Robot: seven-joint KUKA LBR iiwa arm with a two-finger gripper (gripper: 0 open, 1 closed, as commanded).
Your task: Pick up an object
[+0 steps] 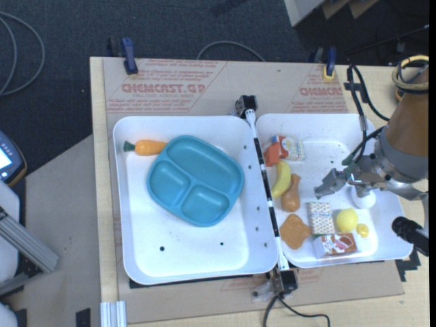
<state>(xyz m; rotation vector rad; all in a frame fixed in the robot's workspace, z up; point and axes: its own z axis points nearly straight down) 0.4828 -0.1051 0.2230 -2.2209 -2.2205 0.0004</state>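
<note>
My gripper hangs over the middle of the right bin, reaching in from the right on the grey arm. It is just above a small patterned box and right of a banana and a brown drumstick. A lemon lies below the wrist, with a small yellow piece beside it. A red and white packet sits at the front edge, an orange cookie at the front left, and a red and white carton at the back left. Nothing is visibly held.
The left bin holds a blue divided plate and a toy carrot at its back left corner. Black clips join the bins along the centre ridge. Cables run along the right side of the bench.
</note>
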